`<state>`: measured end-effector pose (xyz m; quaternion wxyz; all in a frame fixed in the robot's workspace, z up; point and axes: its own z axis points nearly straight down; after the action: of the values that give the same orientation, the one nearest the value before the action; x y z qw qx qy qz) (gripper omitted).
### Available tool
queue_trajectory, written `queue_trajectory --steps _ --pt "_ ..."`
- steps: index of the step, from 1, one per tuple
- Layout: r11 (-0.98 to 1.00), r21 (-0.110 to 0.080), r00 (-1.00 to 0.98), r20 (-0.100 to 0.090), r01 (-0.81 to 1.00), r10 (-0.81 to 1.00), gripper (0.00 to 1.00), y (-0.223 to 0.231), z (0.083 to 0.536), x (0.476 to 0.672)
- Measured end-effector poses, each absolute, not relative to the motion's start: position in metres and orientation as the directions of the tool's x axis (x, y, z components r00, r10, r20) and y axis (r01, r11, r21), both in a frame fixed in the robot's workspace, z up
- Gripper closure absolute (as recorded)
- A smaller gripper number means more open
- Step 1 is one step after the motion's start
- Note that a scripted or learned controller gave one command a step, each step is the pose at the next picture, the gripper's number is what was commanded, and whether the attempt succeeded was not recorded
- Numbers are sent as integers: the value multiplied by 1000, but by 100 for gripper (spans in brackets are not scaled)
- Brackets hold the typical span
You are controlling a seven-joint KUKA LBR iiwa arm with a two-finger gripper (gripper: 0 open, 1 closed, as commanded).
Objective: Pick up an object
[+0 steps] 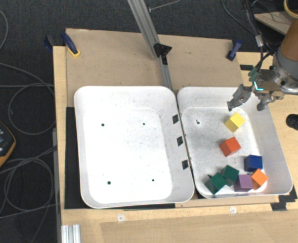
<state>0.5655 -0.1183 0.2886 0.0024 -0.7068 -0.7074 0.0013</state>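
Two white bins sit on my desk (138, 59); the right bin (278, 151) holds the blocks. My pincer (250, 100) hangs spread apart, gripping nothing, just above the yellow block (235, 121).

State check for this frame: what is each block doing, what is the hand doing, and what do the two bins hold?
hand: open, holding nothing, above the yellow block
yellow block: loose on the bin floor
red block: loose, apart from others
blue block: in near-corner cluster
orange block: same cluster
purple block: same cluster
green blocks: touching each other
right bin: holds all blocks
left bin: no blocks
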Motion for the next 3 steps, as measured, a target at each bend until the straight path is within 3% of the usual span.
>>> queue_trajectory --steps 1,3 --pt "1 0 -1 1 1000 1000 0 -118 291 566" --pt "1 -7 -1 2 1000 1000 0 -118 184 570"
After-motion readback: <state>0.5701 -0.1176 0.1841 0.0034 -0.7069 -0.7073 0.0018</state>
